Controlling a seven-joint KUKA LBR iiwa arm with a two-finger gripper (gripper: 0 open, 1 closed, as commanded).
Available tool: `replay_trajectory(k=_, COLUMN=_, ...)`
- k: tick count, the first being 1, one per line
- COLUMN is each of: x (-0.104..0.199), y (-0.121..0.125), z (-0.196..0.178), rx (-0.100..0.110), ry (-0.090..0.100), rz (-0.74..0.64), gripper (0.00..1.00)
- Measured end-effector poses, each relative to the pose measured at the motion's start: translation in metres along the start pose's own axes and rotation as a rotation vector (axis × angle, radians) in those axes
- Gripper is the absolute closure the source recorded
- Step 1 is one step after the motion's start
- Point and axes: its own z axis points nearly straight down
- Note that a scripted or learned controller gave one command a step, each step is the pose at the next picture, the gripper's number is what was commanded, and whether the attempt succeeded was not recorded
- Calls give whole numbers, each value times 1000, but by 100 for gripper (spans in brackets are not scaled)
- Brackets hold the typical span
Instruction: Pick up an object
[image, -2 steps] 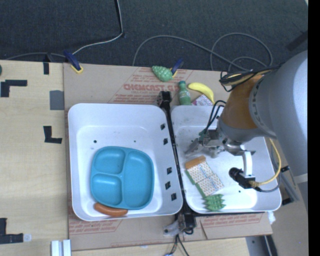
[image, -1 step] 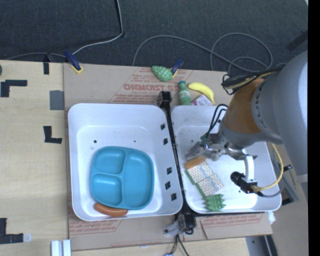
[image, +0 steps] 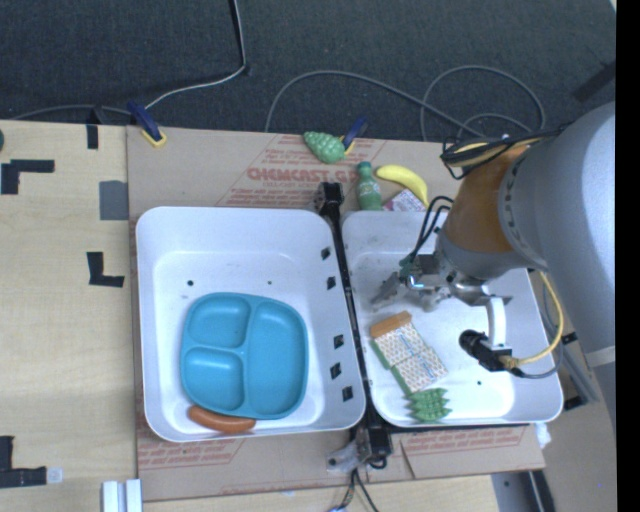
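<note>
**Arm over the right bin, nothing visibly grabbed**

So the arm (image: 520, 200) comes in from the right and its gripper (image: 400, 285) sits low over the upper-left part of the right bin (image: 530, 400). Can't tell what state the claw is in, it's too small and cluttered there, and I don't see anything caught in it.

Stuff in the right bin: a cracker pack (image: 408, 355) with an orange end lies just below the gripper, tilted diagonally, and a green toy (image: 430, 405) sits at its lower end, near the front wall.

Left bin (image: 160, 240) has a blue plate (image: 245, 355) with three compartments, plus a hot dog (image: 222, 421) resting against the plate's front edge.

Behind the bins on the cardboard: a banana (image: 403, 180), a green bottle (image: 368, 187) and a green lump (image: 324, 146).
</note>
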Motion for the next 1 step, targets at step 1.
replay_trajectory(k=1, x=7, y=-29, z=-1, rx=-6, ry=-3, rz=1, gripper=0)
